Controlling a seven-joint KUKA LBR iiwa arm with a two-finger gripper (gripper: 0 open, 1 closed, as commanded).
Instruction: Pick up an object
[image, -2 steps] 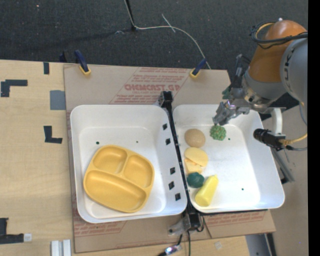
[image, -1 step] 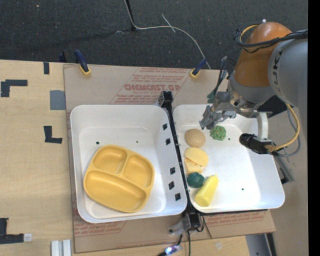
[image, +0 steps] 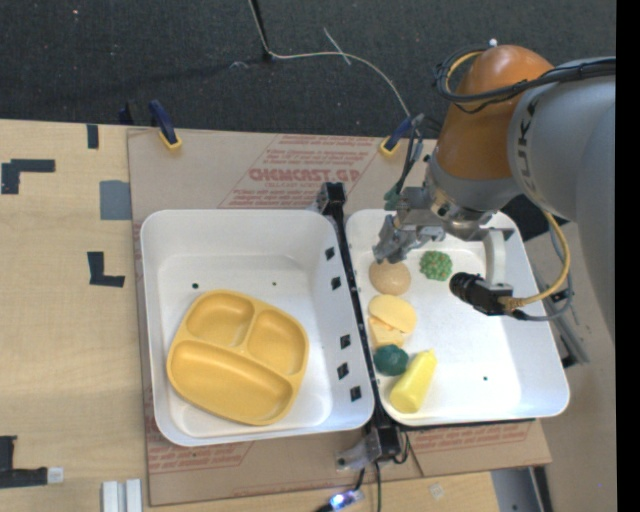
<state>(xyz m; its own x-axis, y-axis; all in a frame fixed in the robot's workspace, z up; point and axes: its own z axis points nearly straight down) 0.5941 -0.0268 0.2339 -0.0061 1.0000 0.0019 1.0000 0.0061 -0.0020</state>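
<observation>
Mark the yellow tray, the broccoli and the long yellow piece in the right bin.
yellow tray (image: 237, 357): camera view, bare surface near its centre.
broccoli (image: 435, 265): camera view, middle of its green top.
long yellow piece (image: 412, 381): camera view, middle of its length.

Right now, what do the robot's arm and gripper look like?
The arm is thick, rounded and grey, with a glossy orange band above the wrist and a dark cable looped over it. The gripper is small, dark metal.

The plate (image: 238, 357) is yellow, the left bin (image: 230, 250) and right bin (image: 500, 370) white, the broccoli (image: 435, 265) green, the bun (image: 390, 277) tan.
</observation>
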